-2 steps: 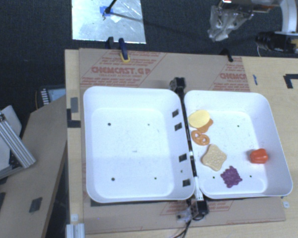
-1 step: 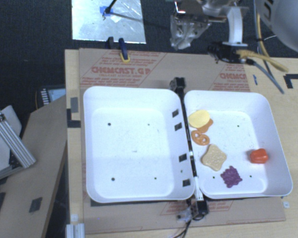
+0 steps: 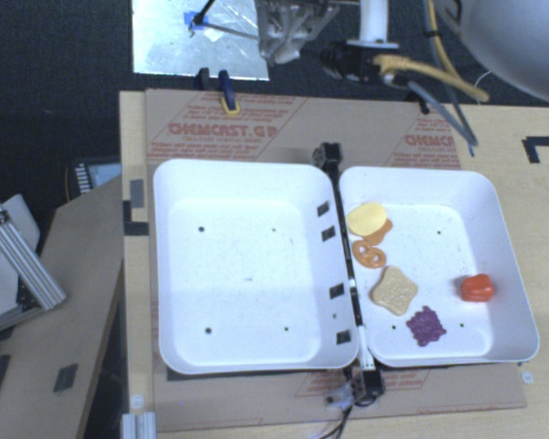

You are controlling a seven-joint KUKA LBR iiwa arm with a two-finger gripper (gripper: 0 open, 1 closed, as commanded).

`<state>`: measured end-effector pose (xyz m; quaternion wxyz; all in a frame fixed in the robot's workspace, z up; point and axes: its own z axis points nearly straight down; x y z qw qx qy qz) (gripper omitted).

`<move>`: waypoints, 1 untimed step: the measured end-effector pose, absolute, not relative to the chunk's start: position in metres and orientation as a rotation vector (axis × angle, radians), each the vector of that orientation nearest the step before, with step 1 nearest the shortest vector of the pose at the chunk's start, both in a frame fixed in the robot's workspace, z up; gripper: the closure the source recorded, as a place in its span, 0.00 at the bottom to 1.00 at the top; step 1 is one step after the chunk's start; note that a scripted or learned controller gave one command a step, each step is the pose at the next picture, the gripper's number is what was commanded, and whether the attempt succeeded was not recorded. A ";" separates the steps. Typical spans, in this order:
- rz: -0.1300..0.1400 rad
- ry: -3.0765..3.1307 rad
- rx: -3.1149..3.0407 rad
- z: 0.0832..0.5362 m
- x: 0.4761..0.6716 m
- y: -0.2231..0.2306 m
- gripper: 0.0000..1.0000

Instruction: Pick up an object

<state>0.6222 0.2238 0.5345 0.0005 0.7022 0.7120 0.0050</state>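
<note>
Up top, gripper: (image 3: 282,48) hangs above the bench's far edge, well apart from both bins; pale metal, tapering down. Fingers: can't tell if apart or together, view too blurred.
Left bin: (image 3: 174,245) white, shallow, rounded corners, smooth plastic floor w/ a few dark dots. Plenty of open floor wall to wall.
Divider: (image 3: 340,263) black clips run down the seam where the 2 bins touch.
Right bin: (image 3: 503,245) same white tray. All 5 objs sit in it.
Yellow piece: (image 3: 367,218) flat, roundish, near the left wall, far half of the bin.
Orange pretzel: (image 3: 370,254) thin looped shape, just below the yellow piece, close to it.
Bread slice: (image 3: 395,291) tan, flat, slightly textured, mid-bin.
Purple cluster: (image 3: 426,326) bumpy, grape-like, near the front wall, just beside the bread.
Red-orange piece: (image 3: 477,287) rounded, glossy, by the right wall, apart from the rest.
Room: far right corner of the right bin is open floor; objs crowd its left and front.
Bench: (image 3: 494,135) brown cardboard sheet w/ red print under both bins.
</note>
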 end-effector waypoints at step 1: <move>0.003 2.230 2.214 0.536 0.591 0.235 1.00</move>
